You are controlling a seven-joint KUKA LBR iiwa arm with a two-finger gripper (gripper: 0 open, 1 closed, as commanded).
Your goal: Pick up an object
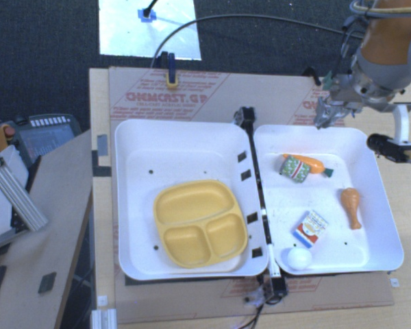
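Egg [299, 258], small, white and smooth, is seen nearest in the right bin [380, 184] at its front rim, and it is judged slippery for two fingers; just behind it a small carton [312, 227] lies flat, light and stiff, best taken across its narrow sides, with a toy drumstick [352, 207] to its right and an orange carrot-like toy [302, 166] further back. Farthest, the gripper [327, 118] hangs above the bin's back rim, well apart from all of them; its state cannot be told.
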